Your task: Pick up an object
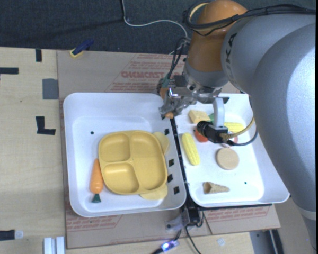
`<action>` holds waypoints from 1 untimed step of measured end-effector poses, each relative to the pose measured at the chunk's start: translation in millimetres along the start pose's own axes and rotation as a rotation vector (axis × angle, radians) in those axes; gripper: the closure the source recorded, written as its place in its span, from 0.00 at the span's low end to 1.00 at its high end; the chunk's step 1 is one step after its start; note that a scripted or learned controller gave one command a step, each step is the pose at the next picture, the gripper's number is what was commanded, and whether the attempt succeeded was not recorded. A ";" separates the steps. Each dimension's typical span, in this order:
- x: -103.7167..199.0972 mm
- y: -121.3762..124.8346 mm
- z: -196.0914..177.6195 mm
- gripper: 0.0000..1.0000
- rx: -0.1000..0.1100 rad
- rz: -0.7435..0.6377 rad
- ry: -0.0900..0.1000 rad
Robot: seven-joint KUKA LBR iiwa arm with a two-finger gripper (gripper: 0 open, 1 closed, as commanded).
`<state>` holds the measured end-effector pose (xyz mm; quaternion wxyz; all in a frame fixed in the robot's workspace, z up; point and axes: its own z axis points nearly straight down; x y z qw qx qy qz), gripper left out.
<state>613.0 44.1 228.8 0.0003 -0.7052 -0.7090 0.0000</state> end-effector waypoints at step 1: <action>3.6 9.6 -5.2 1.00 0.000 0.003 -0.001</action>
